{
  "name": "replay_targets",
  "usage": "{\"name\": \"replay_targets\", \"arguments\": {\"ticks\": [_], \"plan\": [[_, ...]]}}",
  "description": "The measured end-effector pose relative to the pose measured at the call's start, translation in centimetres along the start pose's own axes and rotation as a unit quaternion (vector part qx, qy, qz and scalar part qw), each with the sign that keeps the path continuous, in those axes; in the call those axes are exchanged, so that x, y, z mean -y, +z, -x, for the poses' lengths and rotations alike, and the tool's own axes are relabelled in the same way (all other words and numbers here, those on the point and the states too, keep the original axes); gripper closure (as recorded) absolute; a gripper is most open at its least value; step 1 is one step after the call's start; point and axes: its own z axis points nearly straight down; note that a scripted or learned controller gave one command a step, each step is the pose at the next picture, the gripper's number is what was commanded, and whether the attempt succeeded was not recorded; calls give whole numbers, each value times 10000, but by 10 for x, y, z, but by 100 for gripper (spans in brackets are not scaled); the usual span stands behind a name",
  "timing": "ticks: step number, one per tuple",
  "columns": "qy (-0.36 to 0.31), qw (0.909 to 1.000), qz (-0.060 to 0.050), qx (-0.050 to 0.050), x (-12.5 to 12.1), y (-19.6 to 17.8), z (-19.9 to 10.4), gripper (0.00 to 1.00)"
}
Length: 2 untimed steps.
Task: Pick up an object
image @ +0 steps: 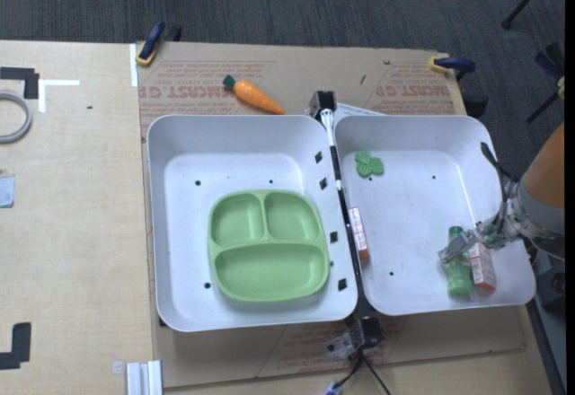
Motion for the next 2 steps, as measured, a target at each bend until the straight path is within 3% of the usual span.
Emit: {"name": "replay_targets", "arguments": {"ticks": [1, 2], "plan": [[17, 10000, 24, 24, -2, -12, 2, 100], [-919, 9958, 8, 40, -18, -156, -82, 100]]}}
